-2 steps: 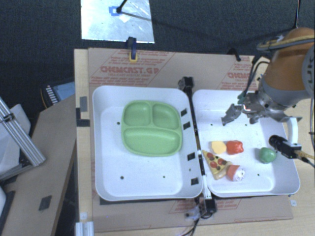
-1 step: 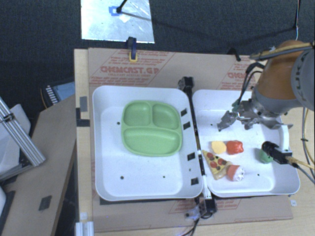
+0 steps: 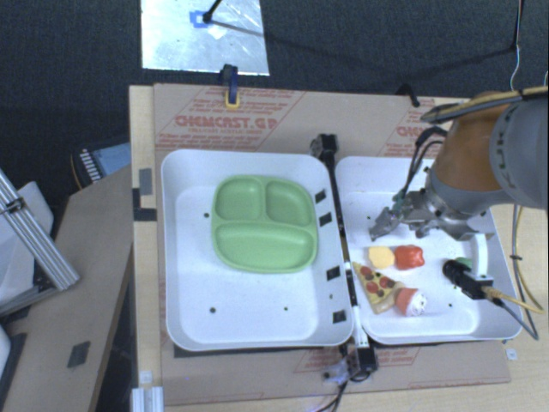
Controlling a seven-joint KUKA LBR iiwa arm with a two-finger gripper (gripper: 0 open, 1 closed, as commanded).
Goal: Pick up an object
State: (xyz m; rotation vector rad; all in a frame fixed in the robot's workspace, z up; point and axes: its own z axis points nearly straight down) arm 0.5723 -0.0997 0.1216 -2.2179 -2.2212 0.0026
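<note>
Two shallow white bins sit side by side on a brown worktop (image 3: 94, 264), with a sheet of cardboard (image 3: 360, 114) printed in red lettering under them.

Nearest in the right bin (image 3: 446, 320) is a small red and white toy (image 3: 410, 300). Touching its left side is a toy pizza slice (image 3: 381, 285), which lies flat by the bin's left wall. Just beyond these two lie a yellow piece (image 3: 382, 256) and, touching its right side, a red piece (image 3: 410, 257). These four small toys are the things available for picking, all grouped in the near left part of the right bin.

Just beyond the yellow piece is the grey claw (image 3: 382, 224), close above the bin floor and pointing left and slightly toward the near side. Nothing is seen in its grip, and it cannot be told whether it is spread or pressed together. The grey arm (image 3: 480, 166), with its orange band, reaches in from the right.

The left bin (image 3: 232, 307) holds a pale green plate (image 3: 263, 223) divided into three sections, lying flat near the bin's middle.

At the far edge of the cardboard is a yellow and black clamp (image 3: 231, 88). Farther still, a silvery sheet (image 3: 204, 22) lies on the dark floor.
</note>
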